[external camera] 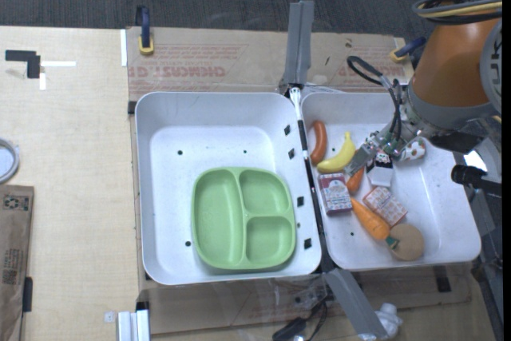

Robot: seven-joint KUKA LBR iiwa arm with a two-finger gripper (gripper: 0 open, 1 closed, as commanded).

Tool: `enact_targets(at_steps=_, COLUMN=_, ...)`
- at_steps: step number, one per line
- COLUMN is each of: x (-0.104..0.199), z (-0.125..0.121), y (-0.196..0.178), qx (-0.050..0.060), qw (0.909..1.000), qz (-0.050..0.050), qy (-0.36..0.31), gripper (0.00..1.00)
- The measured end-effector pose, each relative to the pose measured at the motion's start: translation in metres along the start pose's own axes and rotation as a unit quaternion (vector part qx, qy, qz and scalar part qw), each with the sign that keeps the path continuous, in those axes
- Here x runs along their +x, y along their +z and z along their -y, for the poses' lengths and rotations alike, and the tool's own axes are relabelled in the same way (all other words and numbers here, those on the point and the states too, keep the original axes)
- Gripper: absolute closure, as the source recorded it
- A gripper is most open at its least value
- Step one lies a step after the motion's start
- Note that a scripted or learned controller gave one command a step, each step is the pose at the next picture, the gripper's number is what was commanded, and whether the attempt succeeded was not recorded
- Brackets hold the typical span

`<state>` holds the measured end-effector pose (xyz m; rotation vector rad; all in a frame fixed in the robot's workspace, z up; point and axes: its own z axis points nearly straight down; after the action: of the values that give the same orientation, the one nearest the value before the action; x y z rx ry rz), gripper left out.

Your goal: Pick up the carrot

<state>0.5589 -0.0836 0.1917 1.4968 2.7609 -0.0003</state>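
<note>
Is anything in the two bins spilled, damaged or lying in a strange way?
Nothing stands out. The green divided plate lies flat in the left bin. In the right bin, the carrot, banana, sausage and small cartons lie loosely crowded together, none visibly broken or spilled.

Gripper point(382, 149) above carrot point(371, 220) in right bin point(447, 251).
</note>
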Motion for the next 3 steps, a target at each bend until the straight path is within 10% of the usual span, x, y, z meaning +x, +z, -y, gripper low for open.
enact_targets(at_steps=1, x=0.017, z=0.033, y=0.001, qx=0.001, qw=0.9976, qz=-0.001, qy=-0.069, gripper=0.00)
enact_targets(at_steps=2, x=0.023, z=0.083, y=0.077, qx=0.001, qw=0.9939, qz=-0.001, qy=-0.110, gripper=0.00)
enact_targets(at_steps=3, x=0.022, z=0.082, y=0.067, qx=0.000, qw=0.9941, qz=0.000, qy=-0.108, gripper=1.00)
